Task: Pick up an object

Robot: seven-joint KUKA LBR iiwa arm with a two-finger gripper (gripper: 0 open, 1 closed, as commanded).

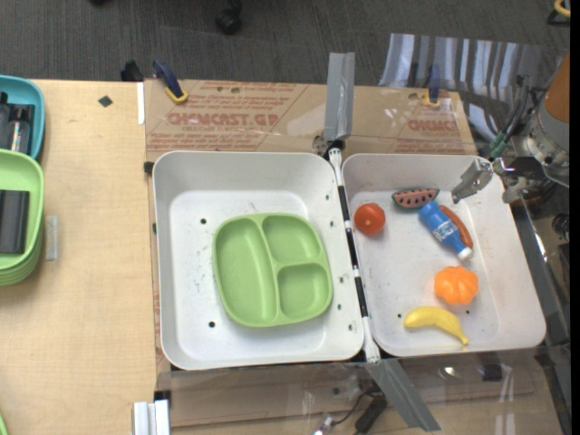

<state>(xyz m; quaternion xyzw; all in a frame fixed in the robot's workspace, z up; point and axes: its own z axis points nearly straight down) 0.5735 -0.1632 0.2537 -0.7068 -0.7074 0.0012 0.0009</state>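
— Two white bins sit side by side on the tabletop (82, 333): what is in each, biggest thing first?

— Left bin (177, 243) holds a green divided plate (272, 268), lying flat near the middle. Right bin (507, 324) has the small things. A yellow banana (436, 323) lies near the front edge, with an orange toy pumpkin (455, 285) just behind it. A blue bottle (441, 225) lies tilted further back, touching a reddish sausage-like piece (460, 231) along its right side. A watermelon slice (414, 197) sits near the bottle's upper end, and a red tomato (369, 218) is over by the left wall.

— And the arm?

— It comes in from the right, above the right bin's back corner. The claw (472, 181) hangs there, near the watermelon slice but apart from it, with nothing between its fingers. How wide they stand, I cannot tell.

— Anything outside the bins?

— Stacked green and teal trays (18, 216) at the far left edge.
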